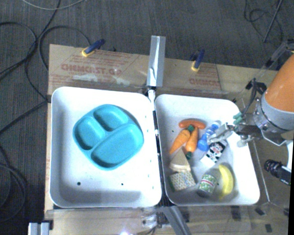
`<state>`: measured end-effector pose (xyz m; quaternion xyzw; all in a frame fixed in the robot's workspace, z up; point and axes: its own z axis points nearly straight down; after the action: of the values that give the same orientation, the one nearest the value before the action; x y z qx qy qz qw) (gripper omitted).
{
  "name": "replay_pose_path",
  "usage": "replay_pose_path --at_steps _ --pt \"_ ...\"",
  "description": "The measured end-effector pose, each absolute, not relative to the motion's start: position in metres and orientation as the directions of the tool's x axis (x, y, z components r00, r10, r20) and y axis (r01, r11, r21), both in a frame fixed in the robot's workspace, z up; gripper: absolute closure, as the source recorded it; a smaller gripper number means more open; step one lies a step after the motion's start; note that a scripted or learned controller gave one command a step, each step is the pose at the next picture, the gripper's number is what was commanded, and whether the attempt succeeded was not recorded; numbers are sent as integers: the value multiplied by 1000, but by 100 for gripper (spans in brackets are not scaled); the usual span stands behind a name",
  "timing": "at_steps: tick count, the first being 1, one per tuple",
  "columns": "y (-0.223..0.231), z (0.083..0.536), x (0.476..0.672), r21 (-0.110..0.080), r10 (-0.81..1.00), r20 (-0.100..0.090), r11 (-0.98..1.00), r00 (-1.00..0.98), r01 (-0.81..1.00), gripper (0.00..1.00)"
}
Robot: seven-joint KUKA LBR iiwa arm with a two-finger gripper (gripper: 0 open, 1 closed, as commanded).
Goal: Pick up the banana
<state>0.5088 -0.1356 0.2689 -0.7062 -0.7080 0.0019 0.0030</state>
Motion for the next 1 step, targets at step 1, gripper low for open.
replay_pose_path --at_steps 1 --pt "-212 185 483 -7 998 3 58 -58 998 0"
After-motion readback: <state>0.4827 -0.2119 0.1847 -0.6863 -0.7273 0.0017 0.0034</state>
